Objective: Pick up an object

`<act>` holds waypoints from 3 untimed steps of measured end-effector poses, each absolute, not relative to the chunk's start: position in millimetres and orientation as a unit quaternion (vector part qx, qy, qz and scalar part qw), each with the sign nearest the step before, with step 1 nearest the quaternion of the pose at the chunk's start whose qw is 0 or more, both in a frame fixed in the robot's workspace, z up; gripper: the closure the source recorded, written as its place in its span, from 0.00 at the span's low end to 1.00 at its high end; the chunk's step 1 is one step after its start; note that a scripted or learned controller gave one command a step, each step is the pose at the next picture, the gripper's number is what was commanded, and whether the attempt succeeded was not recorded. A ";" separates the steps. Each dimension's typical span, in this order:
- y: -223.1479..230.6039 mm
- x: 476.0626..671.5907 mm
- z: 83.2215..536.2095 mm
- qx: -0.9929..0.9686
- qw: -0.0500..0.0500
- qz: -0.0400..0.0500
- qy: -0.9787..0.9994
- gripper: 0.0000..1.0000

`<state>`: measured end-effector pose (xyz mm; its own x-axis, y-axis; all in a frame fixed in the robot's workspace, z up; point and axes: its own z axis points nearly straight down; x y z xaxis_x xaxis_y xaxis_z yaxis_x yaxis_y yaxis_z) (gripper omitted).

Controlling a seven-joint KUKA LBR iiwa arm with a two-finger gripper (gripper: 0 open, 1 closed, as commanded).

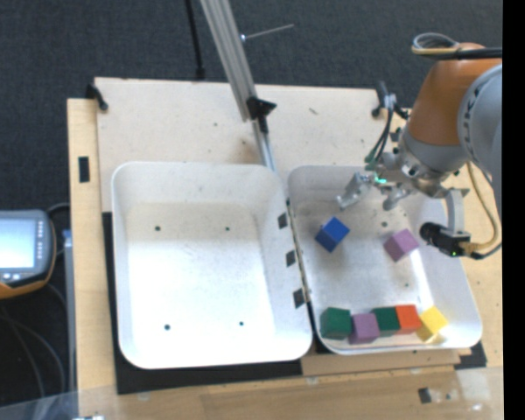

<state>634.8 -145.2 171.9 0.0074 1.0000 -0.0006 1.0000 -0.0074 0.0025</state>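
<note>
The pincer (373, 191) is hanging open and empty over the right bin (360, 344), fingers spread as if readying a grab, with the blue cube (332, 234) lying loose just below and the purple cube (402, 245) sitting nearby.

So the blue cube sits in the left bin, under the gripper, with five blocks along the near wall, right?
Not quite. The camera view shows the blue cube in the right bin, not the left; the gripper is above it, and five blocks line the near wall.
</note>
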 end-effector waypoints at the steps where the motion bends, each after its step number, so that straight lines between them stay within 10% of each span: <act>1: -145.3 634.8 171.9 0.710 0.001 0.001 0.704 0.00; 3: -145.4 634.8 171.9 0.711 0.001 0.001 0.703 0.00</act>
<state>634.8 -145.4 171.9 0.0105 0.9999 -0.0006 0.9999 -0.0105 0.0032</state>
